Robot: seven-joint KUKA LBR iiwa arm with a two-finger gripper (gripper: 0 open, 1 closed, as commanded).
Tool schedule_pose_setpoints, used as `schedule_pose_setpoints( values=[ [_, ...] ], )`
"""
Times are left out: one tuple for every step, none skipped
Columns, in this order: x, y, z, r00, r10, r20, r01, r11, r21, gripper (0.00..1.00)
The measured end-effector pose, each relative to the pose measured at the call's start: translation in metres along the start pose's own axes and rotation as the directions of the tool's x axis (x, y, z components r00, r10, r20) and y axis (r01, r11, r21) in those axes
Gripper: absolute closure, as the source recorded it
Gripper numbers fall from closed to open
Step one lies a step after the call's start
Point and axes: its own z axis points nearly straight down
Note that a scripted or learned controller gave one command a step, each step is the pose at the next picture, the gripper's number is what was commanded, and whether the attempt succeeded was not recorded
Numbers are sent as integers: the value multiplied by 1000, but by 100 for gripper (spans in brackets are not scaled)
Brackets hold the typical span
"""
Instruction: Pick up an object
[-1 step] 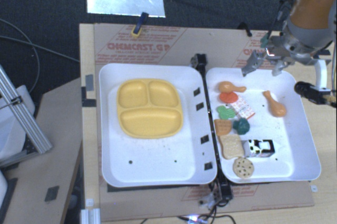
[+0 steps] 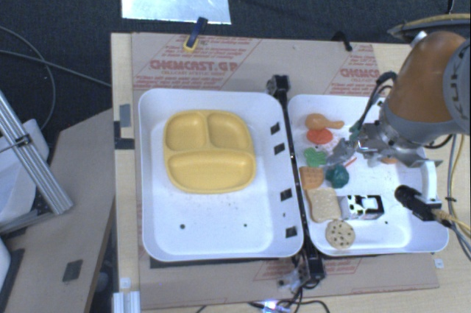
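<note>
i see the arm (image 2: 430, 87) reaching in from the right of the frame, its orange band over the upper right corner of the right bin (image 2: 390, 227). the gripper (image 2: 344, 153) sits low over the left part of that bin, among the small food-shaped toys. i cannot tell from here how its tips stand or whether anything is between them; the metal parts blur into the objects under them.

the toys run down the left side of the right bin in a column: an orange drumstick-like piece (image 2: 324, 122) at the top, a red piece (image 2: 319, 135) just below it, a green piece (image 2: 316, 155), a teal round piece (image 2: 338, 175) just below the gripper, an orange-tan square (image 2: 311, 177), a slice of bread (image 2: 324, 204) and a round cookie (image 2: 340, 233) at the bottom. a black-and-white block (image 2: 362, 205) lies just right of the bread.

the left bin (image 2: 213, 230) holds a yellow divided plate (image 2: 210, 150) in its upper half. both bins rest on a worktop (image 2: 243, 61) covered with printed cardboard, and a yellow-and-blue clip (image 2: 195, 35) lies at its upper edge.
</note>
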Motion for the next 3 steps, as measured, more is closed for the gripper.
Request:
schedule_pose_setpoints(
  values=[
    [10,-34,89,1000,0,0,0,1000,-14,0],
    [10,-30,73,1000,-2,1,2,1000,-22,100],
    [81,-45,-18,1000,-12,1,12,1000,-20,100]
  ],
)
